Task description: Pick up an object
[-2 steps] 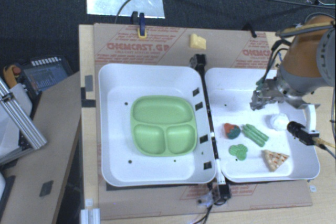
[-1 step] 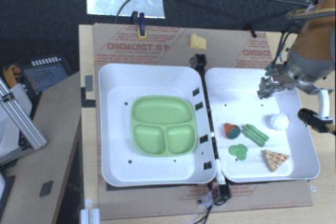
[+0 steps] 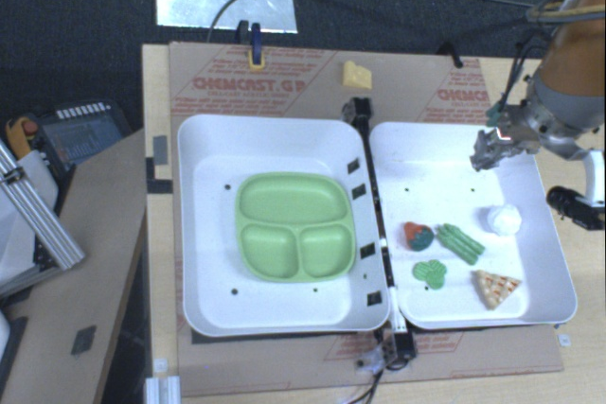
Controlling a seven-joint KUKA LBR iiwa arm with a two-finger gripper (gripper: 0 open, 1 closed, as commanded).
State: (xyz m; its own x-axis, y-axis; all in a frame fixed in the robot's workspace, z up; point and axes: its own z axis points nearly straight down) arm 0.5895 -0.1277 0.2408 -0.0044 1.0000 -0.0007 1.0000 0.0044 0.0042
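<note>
Green divided tray [image 3: 292, 227] in left bin [image 3: 204, 203]; right bin [image 3: 554, 284] holds toy foods [image 3: 460, 242]; tool [image 3: 489, 149] state unclear.

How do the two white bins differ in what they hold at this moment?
The left bin holds one large thing, a green divided plate; the right bin holds several small toy foods in its near half, such as a pizza slice and a white ball. The gripper is over the right bin, not the left. Both are shallow and white.
</note>
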